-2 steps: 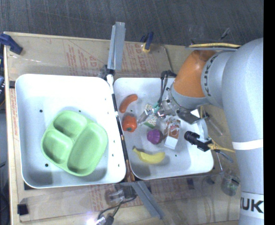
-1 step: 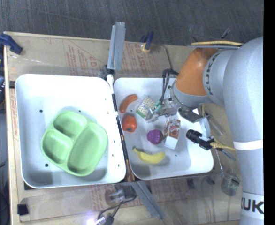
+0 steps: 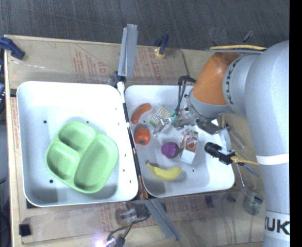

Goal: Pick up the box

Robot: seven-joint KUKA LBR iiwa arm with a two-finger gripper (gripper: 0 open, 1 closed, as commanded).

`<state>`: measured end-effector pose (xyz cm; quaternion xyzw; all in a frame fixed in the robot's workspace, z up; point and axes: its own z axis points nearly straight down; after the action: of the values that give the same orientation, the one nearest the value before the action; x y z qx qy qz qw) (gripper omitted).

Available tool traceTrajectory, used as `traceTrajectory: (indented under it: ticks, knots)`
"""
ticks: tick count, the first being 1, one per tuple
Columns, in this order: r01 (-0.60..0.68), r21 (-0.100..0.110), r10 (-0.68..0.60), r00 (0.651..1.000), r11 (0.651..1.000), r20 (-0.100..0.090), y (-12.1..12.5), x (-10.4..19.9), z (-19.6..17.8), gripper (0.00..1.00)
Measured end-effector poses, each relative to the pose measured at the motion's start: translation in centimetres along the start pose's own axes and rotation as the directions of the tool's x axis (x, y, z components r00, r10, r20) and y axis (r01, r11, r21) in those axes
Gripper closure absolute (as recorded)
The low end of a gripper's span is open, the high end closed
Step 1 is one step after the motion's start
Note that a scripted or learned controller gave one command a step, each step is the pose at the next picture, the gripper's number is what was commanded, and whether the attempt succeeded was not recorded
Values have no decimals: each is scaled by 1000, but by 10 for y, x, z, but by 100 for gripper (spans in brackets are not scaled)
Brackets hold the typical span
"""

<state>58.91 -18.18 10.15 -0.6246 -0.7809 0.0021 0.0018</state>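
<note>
Box [image 3: 189, 146] is seen lying flat in the right bin [image 3: 220, 181], right of centre of the frame, beside a purple fruit [image 3: 169, 149]. Gripper [image 3: 172, 119] is placed above-left of it; jaw state cannot be told. Nothing is lifted yet.

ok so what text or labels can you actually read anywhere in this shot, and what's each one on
"KU": large dark letters on the grey robot arm, cut off at the picture's lower right edge.
Small white and orange printed box in the right white bin: print too small to read.
Small green and white packet near the gripper: pattern blurred, unreadable.
Faint red printing on the brown cardboard bench top: illegible.
</note>
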Motion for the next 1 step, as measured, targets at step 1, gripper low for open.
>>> traceTrajectory:
  ticks: [1]
  knots:
    - [26, -12, -26, 1000, 1000, 4, 70, -10, 5, 0]
